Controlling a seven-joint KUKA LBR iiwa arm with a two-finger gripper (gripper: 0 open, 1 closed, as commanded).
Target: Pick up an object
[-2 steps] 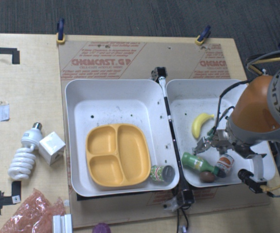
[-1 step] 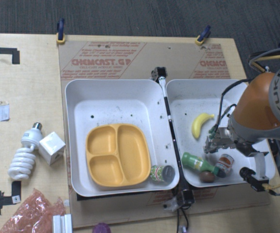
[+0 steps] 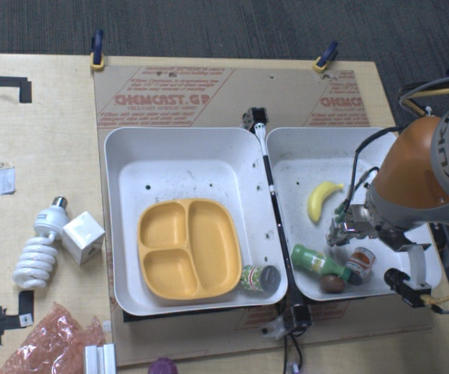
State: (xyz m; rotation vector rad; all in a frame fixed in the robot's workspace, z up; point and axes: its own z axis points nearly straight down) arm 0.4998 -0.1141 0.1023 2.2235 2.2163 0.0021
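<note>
My gripper (image 3: pixel 340 229) hangs over the right bin (image 3: pixel 291 158), just right of and below a yellow banana (image 3: pixel 323 199). Below it a green bottle (image 3: pixel 316 260) lies on its side. A small red-labelled jar (image 3: pixel 360 263) and a brown round object (image 3: pixel 334 284) rest beside the bottle near the bin's front wall. Nothing visible sits in the gripper. The arm's orange band (image 3: pixel 411 166) covers the bin's right part.
The left bin (image 3: pixel 123 209) holds a yellow divided plate (image 3: pixel 189 248) and a small tin (image 3: pixel 260 279) at its front right corner. Outside on the left lie a spiral light bulb (image 3: pixel 39 248), a white cube (image 3: pixel 83 237) and a pink mesh bag (image 3: pixel 49 340).
</note>
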